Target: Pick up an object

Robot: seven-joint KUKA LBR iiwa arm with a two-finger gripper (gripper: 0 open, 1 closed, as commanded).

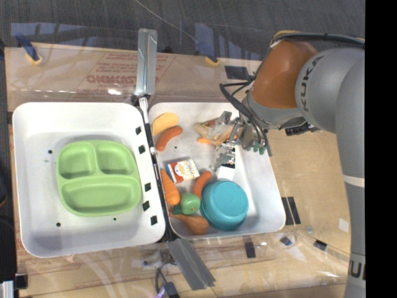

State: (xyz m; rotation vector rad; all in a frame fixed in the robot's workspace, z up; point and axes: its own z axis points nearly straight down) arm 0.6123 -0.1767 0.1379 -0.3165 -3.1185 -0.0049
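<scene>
The right bin (267,185) holds several toy foods. At its far left lie a yellow piece (164,123) and a sausage (169,137). A small carton (184,169) sits in the middle, between a carrot (170,191) and a second orange piece (202,182). At the near side a teal bowl (224,205) rests beside a green item (190,203) and a brown bread piece (192,224). My gripper (224,148) reaches down into the bin's far right part, next to a tan object (208,129) and just above the bowl. Nothing visibly hangs from it.
The left bin (37,135) carries a green divided plate (98,177). A grey metal bar (146,61) stands behind the divider between the bins. The arm's orange band (282,73) and grey links cover the bench at the right.
</scene>
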